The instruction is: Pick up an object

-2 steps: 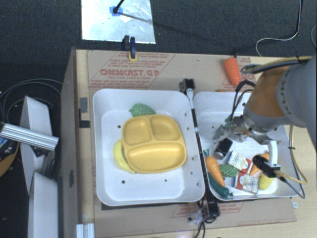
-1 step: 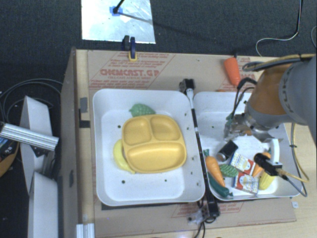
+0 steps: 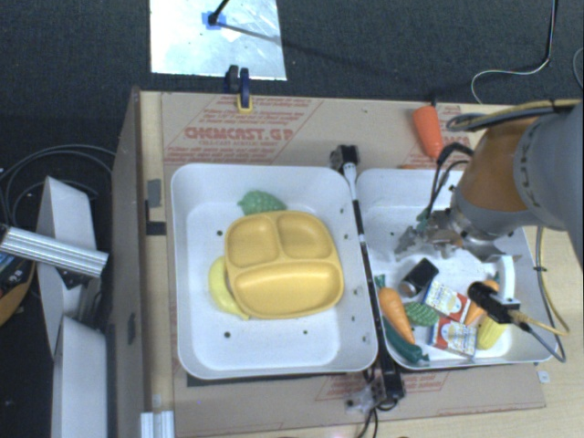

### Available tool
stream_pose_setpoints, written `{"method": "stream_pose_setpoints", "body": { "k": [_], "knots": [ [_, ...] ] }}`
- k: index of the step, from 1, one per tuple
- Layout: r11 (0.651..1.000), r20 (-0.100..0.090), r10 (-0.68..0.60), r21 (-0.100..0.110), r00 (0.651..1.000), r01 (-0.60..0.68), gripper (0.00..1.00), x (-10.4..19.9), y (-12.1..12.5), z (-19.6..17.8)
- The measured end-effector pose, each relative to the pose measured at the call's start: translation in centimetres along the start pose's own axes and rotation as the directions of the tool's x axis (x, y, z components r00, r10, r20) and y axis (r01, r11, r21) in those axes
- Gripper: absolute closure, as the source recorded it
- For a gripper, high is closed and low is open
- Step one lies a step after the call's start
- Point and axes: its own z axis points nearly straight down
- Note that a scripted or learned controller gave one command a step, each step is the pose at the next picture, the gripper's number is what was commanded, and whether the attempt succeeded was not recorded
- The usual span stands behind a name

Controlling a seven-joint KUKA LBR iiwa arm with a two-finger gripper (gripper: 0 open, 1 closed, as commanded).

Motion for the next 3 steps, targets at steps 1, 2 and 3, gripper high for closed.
{"method": "stream_pose_setpoints", "body": {
  "k": [1,2,3],
  "knots": [
    [1.0,0.002,-0.001,-0.002,1.0,0.001,0.0,-5.7,9.5,-7.1],
    [1.0,-0.001,0.002,0.005,1.0,-0.002,0.0,-3.8,0.6,-3.3],
    [1.0,-0.001,0.002,0.003,1.0,-0.002,0.0,-0.1,-5.5,1.1]
  ]
}}
